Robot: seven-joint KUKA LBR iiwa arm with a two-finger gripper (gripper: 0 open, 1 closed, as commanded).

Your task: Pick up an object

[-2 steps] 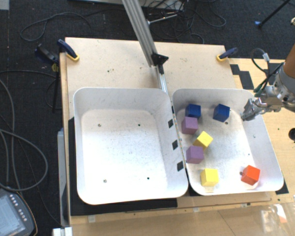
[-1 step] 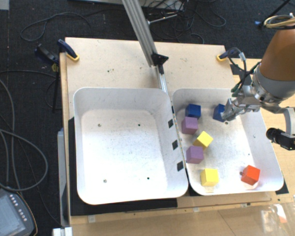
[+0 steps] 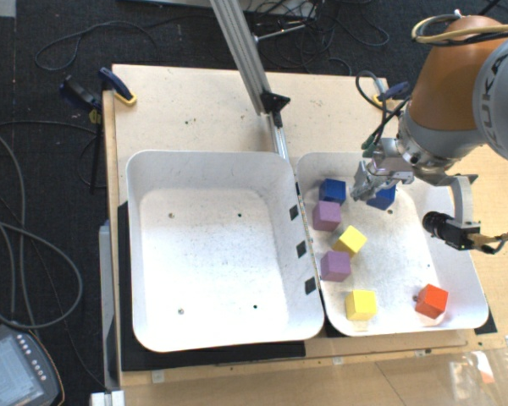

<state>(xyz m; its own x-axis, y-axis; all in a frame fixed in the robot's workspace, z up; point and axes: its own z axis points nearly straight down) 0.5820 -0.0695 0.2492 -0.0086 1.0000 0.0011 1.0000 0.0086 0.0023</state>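
- Two shallow white plastic bins sit side by side on the pale wooden bench (image 3: pixel 195 100); the left bin (image 3: pixel 152 172) holds no blocks, and the right bin (image 3: pixel 457 286) holds all the coloured foam cubes.
- Seven small foam cubes lie in the right bin: two blue, two purple, two yellow and one orange.
- Grey two-finger gripper (image 3: pixel 374 186) hangs over the bin's far part, directly above a blue foam cube (image 3: pixel 382 197).
- Whether its fingers are spread or pinched on that cube cannot be told, as the wrist hides them.
- Second blue cube (image 3: pixel 331 190) lies just left of the gripper, touching a purple cube (image 3: pixel 326 215).
- Below come a yellow cube (image 3: pixel 352 240), another purple cube (image 3: pixel 335 266) and a second yellow cube (image 3: pixel 361 304).
- Orange cube (image 3: pixel 432 300) rests near the bin's near right corner, apart from the others.
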